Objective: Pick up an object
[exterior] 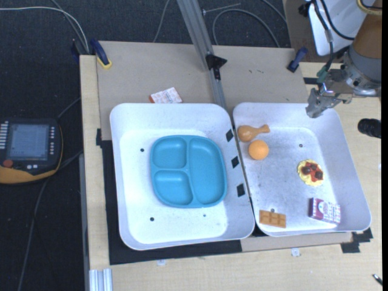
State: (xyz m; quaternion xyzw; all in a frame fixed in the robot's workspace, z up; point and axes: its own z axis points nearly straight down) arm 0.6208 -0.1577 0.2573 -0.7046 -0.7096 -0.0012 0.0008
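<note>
The right bin (pixel 339 139) holds several small items: a tan chicken drumstick (pixel 251 131), an orange ball (pixel 259 150), a round yellow piece with red topping (pixel 311 171), a purple carton (pixel 324 210) and a brown waffle-like block (pixel 272 219). My gripper (pixel 317 105) hangs over the bin's far right corner, well apart from all of them, with nothing seen in it. The arm's grey wrist and orange band rise at the upper right.
The left bin (pixel 130 162) carries a blue divided plate (pixel 187 170). A small red-and-white packet (pixel 166 96) lies on the bench behind it. A metal pole (pixel 200 26) slants down to the bins' shared edge. A teach pendant (pixel 29 148) sits far left.
</note>
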